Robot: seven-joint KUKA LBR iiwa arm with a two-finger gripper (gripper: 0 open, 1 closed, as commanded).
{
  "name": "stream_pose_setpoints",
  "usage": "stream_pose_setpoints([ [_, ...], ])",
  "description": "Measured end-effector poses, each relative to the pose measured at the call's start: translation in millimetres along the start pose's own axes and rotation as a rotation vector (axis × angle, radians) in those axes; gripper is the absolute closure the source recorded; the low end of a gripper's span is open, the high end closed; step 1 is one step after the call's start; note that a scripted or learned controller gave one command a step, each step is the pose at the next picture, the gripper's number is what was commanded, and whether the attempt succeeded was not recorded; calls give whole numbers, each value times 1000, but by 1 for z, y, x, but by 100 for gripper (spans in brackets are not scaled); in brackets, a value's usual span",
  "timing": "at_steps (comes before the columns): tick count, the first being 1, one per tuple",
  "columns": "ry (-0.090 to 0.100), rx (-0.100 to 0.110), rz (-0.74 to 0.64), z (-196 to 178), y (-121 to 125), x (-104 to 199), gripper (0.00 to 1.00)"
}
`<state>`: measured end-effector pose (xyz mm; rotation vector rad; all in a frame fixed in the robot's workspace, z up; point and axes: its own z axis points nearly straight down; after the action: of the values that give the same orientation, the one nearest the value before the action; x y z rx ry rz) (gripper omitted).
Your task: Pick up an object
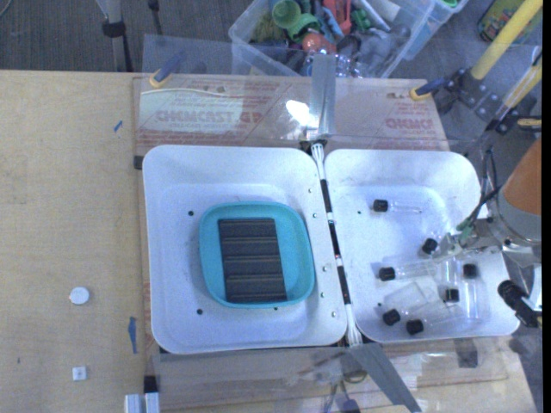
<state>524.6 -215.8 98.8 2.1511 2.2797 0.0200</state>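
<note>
Several black-capped clear tubes (411,269) crowd the gripper (455,241) (right bin (362,175)).

My arm (527,188) is cut off by the right edge beside the right bin (344,188), leaving an orange band and some grey. My tool (461,235), over that bin's right side, is too blurred to read its fingers. The clear vials (413,269) in the bin nearly vanish against the white; I cannot count them.
</note>
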Motion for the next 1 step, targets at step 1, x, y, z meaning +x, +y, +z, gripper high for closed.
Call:
stream_pose_setpoints([
  [1,-5,12,78,-98,34,44,100],
])
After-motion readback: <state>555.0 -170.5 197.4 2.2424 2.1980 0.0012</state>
